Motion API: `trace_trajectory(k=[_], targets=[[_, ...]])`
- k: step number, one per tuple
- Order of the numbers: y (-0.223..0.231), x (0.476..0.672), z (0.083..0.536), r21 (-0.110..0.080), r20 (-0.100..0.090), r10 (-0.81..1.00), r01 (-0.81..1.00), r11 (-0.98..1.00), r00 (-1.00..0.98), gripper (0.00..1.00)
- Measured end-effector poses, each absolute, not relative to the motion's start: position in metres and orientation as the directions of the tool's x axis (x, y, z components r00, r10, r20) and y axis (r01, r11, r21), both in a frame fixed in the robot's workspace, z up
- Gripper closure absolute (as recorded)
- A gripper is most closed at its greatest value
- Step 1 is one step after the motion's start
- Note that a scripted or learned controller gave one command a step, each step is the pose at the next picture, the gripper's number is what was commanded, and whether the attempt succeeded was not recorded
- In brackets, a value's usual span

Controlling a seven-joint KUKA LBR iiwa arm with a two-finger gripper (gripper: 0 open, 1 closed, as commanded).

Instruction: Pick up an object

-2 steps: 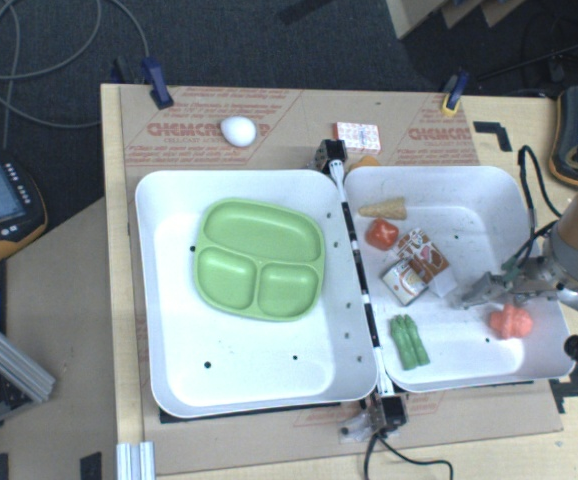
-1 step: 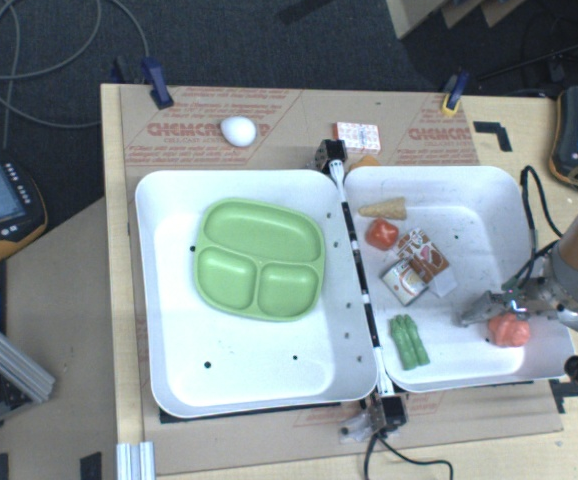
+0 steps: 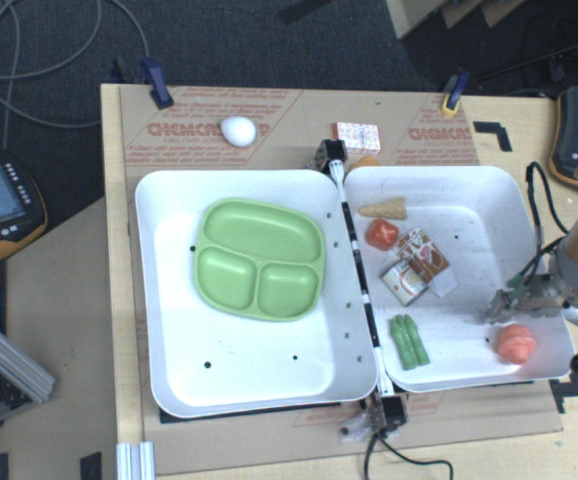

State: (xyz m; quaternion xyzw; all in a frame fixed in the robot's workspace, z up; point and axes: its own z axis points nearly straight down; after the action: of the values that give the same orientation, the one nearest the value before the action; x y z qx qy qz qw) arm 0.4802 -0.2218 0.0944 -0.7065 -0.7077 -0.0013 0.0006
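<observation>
1. Pink round thing (image 3: 516, 344) is the object we think we are going for. It sits in the right bin (image 3: 469, 190), close to the near right corner.
2. Our gripper (image 3: 514, 306) hangs just above and beside that pink thing. It looks very close, but we cannot see the pink thing between the gripper's tips.
3. We cannot tell if the pincer is wide or narrow. It is small and dark in the picture.
4. Other things lie in the same bin: a red tomato (image 3: 382, 234), an orange carrot piece (image 3: 383, 209), a crinkly snack packet (image 3: 416, 265) and green beans (image 3: 407, 340). They are all well apart from the gripper.
5. The left bin (image 3: 169, 268) has a green plate (image 3: 260, 259) with three parts.
6. We think we are at the reaching step. The grab is not done yet.
7. Next, we would need to get the tips on both sides of the pink thing, squeeze gently and lift straight up. It is round, so it could roll away toward the bin wall.
</observation>
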Motion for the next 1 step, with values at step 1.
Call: trace_trajectory(k=[1], targets=[[-0.2006,0.5807,0.168,0.004,-0.001,1.0,1.0,0.002,-0.002,1.0]])
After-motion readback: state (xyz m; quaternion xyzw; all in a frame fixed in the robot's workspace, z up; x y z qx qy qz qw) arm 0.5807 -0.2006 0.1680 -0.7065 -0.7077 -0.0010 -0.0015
